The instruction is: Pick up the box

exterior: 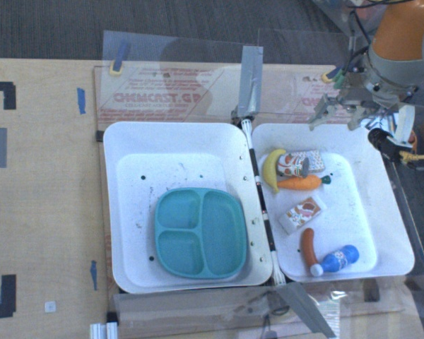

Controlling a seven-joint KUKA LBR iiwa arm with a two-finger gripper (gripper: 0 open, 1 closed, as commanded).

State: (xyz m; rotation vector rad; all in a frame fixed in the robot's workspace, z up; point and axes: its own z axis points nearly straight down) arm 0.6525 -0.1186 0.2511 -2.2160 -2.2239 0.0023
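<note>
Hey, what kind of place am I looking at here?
Likely a robotics lab bench for pick-and-place trials: a robot arm over two white bins, toy food like a banana, and blue tape marks on the board.

The box (302, 213) lies in the right bin (381, 210) among food items; the tool (341, 110) hovers above that bin's far edge.

Beside my reach, a teal plastic divided tray (200, 233) lies in the left white bin (124, 147); yellow banana (269, 171), orange carrot (299, 183), sausage (309, 247) and blue bottle (338, 258) share the right bin (381, 189).
</note>
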